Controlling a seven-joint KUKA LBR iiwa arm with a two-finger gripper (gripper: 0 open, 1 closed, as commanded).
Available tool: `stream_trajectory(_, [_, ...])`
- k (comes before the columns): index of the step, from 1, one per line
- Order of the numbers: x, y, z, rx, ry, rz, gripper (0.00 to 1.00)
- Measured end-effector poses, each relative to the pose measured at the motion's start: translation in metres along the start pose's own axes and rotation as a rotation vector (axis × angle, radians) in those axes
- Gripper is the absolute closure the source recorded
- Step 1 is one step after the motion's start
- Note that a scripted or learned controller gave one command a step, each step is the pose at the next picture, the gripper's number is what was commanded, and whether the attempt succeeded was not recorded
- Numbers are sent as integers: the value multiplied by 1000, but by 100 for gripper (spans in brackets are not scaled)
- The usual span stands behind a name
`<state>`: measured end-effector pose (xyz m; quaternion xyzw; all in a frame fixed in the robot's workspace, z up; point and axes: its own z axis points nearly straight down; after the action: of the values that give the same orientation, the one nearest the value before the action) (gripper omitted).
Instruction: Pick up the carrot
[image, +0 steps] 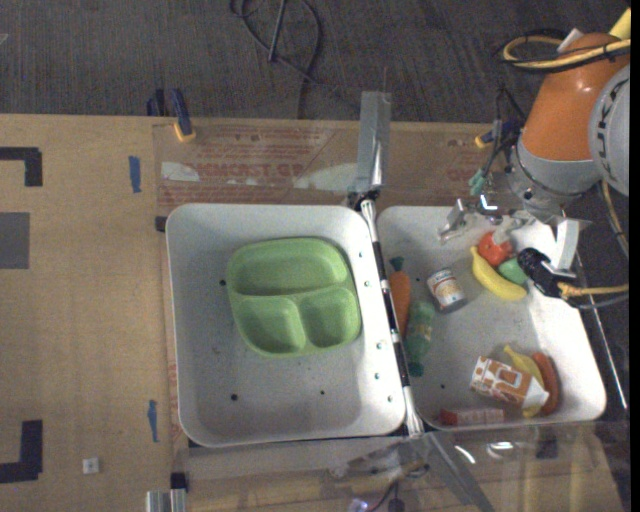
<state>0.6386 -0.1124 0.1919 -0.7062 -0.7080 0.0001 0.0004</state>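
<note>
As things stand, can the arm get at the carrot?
Probably yes: the carrot lies uncovered against the right bin's left wall, though that wall and the green bottle beside it crowd a grasp.

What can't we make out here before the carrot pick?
- Gripper: its fingers blur into clutter at the right bin's far side; state unreadable.
- Carrot: lies against the bin's left wall, its far side hidden.
- Small can: label too small to read.
- Arm: cut off by the top-right edge.
</note>
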Motion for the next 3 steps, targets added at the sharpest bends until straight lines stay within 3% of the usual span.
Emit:
stream_trajectory(2, [-59, -36, 31, 0, 0, 56, 0])
stream_trajectory(3, [-90, -47, 97, -4, -2, 17, 0])
